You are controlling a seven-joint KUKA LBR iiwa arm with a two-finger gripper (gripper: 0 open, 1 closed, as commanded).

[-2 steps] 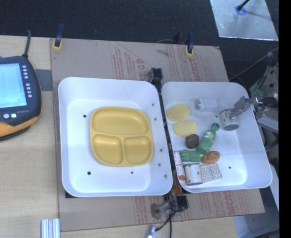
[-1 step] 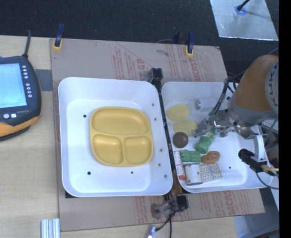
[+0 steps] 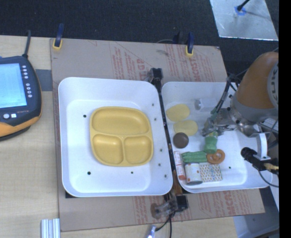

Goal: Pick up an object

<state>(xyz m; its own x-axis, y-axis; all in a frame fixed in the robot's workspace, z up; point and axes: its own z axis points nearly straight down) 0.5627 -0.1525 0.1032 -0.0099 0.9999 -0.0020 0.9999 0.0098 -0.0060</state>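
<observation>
Nearest the camera, at 6 o'clock in the right shallow white bin, lies a small patterned carton with a red-and-white tube just beside it at its 9 o'clock. Just past them sit a green oblong toy, a round brown ring-shaped piece touching its 3 o'clock end, and a dark brown ball near the bin's left wall. An upright green block stands between the ring and the jaws. At the block's 12 o'clock, the jaws of the grey and orange arm hang low over the bin; whether they are parted or clenched cannot be told. Two pale yellow discs lie at 10 o'clock from them. Across the divider, the left shallow white bin holds a yellow three-compartment tray. Farther off at 9 o'clock on the counter rests a grey and orange control pendant.
</observation>
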